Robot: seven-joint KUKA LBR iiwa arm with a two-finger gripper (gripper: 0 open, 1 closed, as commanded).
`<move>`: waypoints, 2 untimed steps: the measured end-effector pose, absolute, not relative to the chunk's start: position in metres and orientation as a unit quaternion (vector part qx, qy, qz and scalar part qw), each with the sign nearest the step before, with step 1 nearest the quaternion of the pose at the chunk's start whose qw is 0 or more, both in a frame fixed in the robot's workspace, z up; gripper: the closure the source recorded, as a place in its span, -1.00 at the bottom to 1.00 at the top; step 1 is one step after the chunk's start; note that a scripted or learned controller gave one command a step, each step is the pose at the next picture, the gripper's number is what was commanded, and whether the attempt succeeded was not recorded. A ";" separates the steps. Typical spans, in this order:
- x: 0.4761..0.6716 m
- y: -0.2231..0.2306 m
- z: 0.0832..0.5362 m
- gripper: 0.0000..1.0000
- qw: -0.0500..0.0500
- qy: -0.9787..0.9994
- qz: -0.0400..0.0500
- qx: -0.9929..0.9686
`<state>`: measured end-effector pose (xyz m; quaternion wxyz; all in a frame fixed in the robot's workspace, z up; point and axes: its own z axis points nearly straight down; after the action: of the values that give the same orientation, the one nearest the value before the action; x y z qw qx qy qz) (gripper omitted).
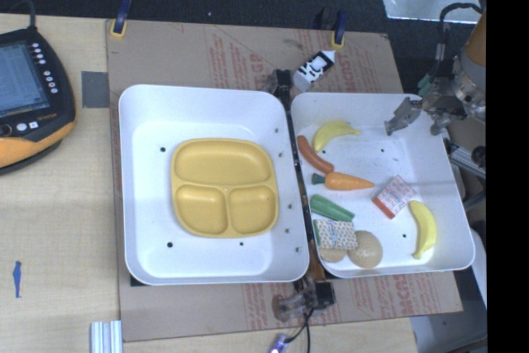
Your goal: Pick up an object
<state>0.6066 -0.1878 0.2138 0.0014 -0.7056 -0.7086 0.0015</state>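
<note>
The right white bin holds several toy foods. These are a yellow banana, a red-brown sausage, an orange carrot, a green vegetable, a red and white box, a second banana, a patterned packet and a tan potato. My gripper hangs over that bin's far right corner, open, with nothing between its fingers. It is well apart from every item.
The left bin carries a yellow divided plate. A teach pendant lies at the far left of the bench. A black and white object and blue clamps sit behind the bins.
</note>
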 end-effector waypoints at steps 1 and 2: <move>0.528 -0.207 0.091 -1.00 0.002 -0.709 0.002 -0.705; 0.656 -0.115 0.091 -1.00 0.003 -0.710 0.002 -0.705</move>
<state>0.6559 -0.1147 0.0915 0.0026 -0.7046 -0.7096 0.0020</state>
